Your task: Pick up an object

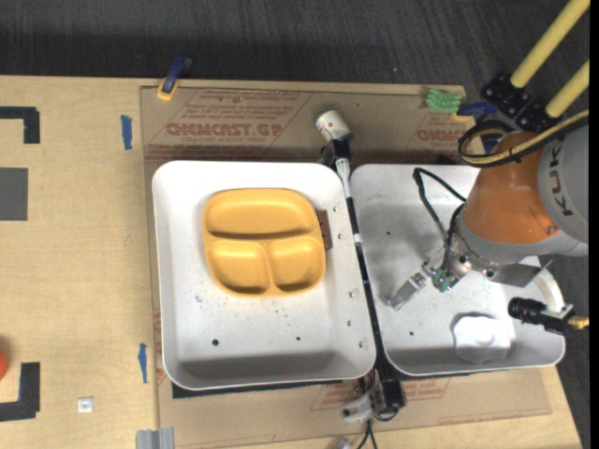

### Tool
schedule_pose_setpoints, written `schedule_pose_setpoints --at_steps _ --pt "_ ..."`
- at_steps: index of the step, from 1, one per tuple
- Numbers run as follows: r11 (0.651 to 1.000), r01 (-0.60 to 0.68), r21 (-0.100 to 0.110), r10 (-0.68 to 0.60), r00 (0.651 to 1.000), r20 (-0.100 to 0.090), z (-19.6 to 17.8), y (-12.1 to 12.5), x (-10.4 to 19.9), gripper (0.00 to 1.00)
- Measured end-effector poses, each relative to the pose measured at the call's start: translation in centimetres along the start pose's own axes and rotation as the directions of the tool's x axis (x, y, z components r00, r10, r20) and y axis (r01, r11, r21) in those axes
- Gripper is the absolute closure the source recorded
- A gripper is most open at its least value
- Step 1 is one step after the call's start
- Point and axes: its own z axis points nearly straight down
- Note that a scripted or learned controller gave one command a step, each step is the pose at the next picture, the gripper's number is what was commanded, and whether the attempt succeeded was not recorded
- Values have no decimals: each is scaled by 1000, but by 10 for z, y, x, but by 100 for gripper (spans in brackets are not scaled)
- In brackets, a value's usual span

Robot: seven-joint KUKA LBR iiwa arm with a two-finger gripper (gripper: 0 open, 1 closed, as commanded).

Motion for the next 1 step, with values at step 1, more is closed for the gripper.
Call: schedule_pose_setpoints --at_steps 1 --pt "1000 1 0 -1 1000 0 0 0 0 0"
